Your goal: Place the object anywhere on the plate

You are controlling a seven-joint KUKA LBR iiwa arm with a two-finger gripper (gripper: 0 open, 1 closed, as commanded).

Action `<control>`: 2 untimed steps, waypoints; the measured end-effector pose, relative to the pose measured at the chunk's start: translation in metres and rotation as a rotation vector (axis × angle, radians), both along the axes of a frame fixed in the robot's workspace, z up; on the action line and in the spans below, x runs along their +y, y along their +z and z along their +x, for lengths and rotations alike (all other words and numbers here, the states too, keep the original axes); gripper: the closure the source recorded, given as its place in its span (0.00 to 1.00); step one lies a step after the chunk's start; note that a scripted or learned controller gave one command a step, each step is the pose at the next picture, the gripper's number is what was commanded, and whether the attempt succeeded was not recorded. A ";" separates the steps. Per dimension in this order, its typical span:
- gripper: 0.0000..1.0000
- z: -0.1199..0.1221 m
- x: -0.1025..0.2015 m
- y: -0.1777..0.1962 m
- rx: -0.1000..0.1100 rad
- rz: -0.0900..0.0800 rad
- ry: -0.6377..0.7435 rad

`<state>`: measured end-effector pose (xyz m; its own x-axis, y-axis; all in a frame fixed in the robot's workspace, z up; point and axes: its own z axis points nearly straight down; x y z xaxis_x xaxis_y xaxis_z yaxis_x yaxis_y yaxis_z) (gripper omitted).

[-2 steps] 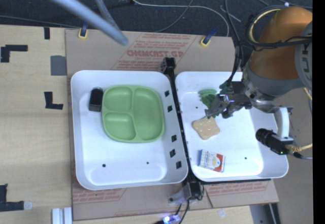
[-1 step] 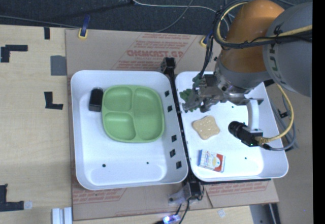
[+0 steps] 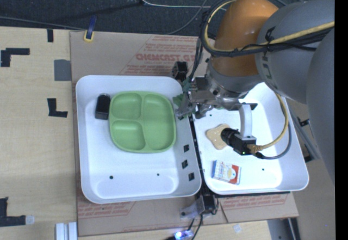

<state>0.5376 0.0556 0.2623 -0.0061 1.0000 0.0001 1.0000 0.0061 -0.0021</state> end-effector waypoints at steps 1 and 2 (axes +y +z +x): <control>1.00 0.012 0.046 -0.006 0.000 0.000 0.000; 1.00 0.035 0.096 -0.034 0.001 -0.001 -0.001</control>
<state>0.5722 0.1516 0.2286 -0.0053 1.0000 -0.0009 1.0000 0.0053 -0.0026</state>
